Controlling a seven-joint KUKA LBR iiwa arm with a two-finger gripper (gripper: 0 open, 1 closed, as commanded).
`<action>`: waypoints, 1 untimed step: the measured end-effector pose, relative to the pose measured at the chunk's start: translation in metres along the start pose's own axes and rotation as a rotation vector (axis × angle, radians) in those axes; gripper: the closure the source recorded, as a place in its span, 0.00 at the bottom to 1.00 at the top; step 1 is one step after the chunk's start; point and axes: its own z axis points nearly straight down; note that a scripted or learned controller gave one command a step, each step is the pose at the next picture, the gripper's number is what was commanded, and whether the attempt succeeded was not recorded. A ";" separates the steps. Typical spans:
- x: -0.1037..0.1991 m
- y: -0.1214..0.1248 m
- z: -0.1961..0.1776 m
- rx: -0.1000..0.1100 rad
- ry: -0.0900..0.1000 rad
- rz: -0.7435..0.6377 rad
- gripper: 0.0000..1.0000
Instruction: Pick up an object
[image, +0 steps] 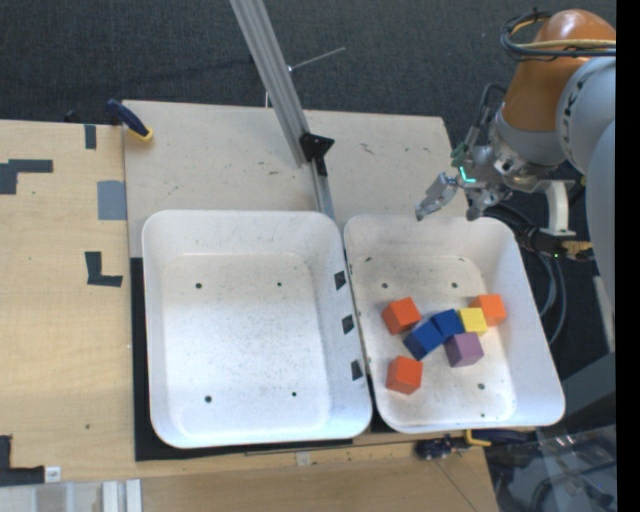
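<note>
Three orange blocks (404, 374), two blue (436, 331), one yellow (473, 320), one purple (464, 349)

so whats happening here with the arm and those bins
A grey and orange robot arm reaches in from the right, its gripper hovering above the far rim of the right bin with nothing between its fingers. All the blocks lie in that bin: three orange blocks, among them one nearest the gripper, a blue block, a yellow block and a purple block. Nothing has been picked up yet.
</note>
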 end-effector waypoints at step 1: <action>-0.001 0.001 -0.003 -0.004 -0.003 -0.001 0.00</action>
